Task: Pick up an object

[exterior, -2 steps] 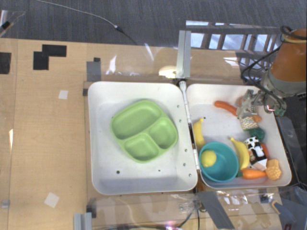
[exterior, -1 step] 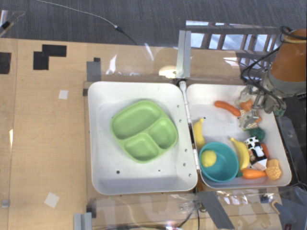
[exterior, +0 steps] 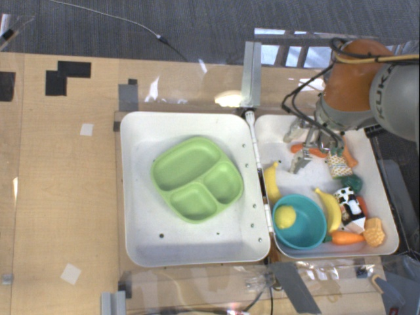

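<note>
My gripper (exterior: 296, 149) hangs low over the back of the right bin (exterior: 275, 131), below the orange wrist band. Its two grey fingers (exterior: 292, 134) stand apart, so it is open. A small orange carrot (exterior: 315, 152) lies just right of the fingertips, close to the gap, and is not clamped. Further right sit a pale checkered piece (exterior: 338, 167) and a dark green toy (exterior: 354, 182). Toward the front are a teal bowl (exterior: 303, 231) with a yellow ball (exterior: 285, 217) inside, two bananas (exterior: 270, 181) (exterior: 329, 209) and a black-and-white cow toy (exterior: 351, 205).
The left bin (exterior: 141, 235) holds a green divided plate (exterior: 197, 179). An orange carrot (exterior: 348, 238) and an orange biscuit-like piece (exterior: 374, 231) lie at the right bin's front right corner. A metal divider (exterior: 257, 176) separates the bins. Cables trail from the wrist.
</note>
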Robot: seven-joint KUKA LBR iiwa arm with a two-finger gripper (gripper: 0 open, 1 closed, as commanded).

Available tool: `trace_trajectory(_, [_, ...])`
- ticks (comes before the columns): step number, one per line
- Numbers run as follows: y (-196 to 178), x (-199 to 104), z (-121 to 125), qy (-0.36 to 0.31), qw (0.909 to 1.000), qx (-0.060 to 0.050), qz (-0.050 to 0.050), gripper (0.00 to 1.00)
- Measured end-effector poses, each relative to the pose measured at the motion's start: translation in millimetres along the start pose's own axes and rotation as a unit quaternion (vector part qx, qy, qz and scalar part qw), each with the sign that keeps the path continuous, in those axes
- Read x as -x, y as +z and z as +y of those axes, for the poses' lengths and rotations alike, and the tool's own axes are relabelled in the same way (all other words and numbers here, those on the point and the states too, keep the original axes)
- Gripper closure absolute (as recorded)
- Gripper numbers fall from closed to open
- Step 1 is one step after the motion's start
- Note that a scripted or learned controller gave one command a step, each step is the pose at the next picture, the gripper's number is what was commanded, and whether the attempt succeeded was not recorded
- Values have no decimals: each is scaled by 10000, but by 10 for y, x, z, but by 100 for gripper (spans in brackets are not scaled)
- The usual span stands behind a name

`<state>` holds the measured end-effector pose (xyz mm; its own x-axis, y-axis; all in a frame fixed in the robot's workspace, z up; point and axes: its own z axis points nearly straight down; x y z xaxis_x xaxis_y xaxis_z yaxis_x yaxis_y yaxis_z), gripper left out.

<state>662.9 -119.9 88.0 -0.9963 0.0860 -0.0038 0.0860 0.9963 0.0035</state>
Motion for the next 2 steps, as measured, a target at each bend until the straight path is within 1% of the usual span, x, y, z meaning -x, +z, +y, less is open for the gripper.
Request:
trace_trajectory(1, [-16, -628, -729, 121, 9999, -32, -33, 0])
trace_trajectory(2, [-174, -566, -693, 85, 9999, -35, -132, 100])
